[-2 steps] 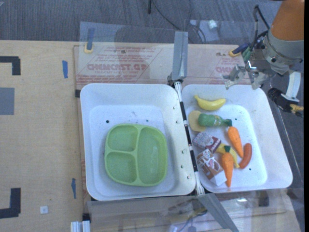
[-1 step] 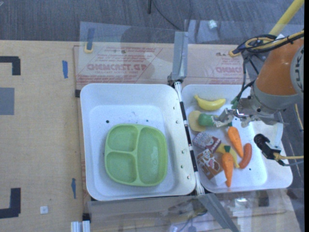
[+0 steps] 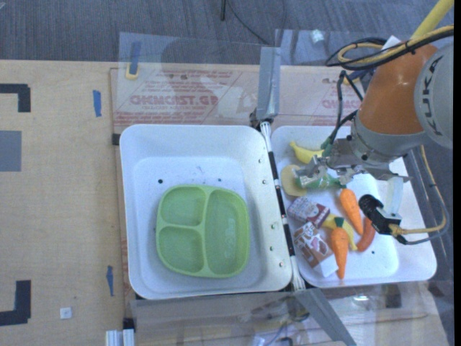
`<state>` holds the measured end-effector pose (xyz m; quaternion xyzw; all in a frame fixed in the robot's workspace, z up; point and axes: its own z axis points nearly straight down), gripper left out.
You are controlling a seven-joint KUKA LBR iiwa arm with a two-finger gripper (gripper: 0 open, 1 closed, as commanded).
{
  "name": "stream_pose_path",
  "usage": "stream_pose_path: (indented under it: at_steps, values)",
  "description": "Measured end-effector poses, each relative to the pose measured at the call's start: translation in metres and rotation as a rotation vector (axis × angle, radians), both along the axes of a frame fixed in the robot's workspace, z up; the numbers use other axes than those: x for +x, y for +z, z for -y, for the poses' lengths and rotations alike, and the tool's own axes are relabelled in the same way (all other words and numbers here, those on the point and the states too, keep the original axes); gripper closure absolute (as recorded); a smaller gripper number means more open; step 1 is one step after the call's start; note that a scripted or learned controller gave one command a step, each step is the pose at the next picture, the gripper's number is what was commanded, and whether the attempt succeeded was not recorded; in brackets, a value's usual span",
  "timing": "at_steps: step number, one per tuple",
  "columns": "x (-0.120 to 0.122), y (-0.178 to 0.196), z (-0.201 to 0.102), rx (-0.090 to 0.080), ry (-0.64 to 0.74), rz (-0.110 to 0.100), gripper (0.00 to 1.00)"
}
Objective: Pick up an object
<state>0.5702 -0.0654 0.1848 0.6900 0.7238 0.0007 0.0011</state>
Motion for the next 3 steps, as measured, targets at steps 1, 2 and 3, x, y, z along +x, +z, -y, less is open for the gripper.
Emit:
stream_pose_path:
  at_steps: [1, 2, 3]
  values:
    - [0.009, 0.115, -0.006, -0.001, 0.158, 0.001, 0.0]
    - [-0.048, -0.02, 0.032, 0.0, 0.164, -0.002, 0.0]
    - [-0.052, -0.096, 0.098, -0.004, 0.129, 0.007, 0.0]
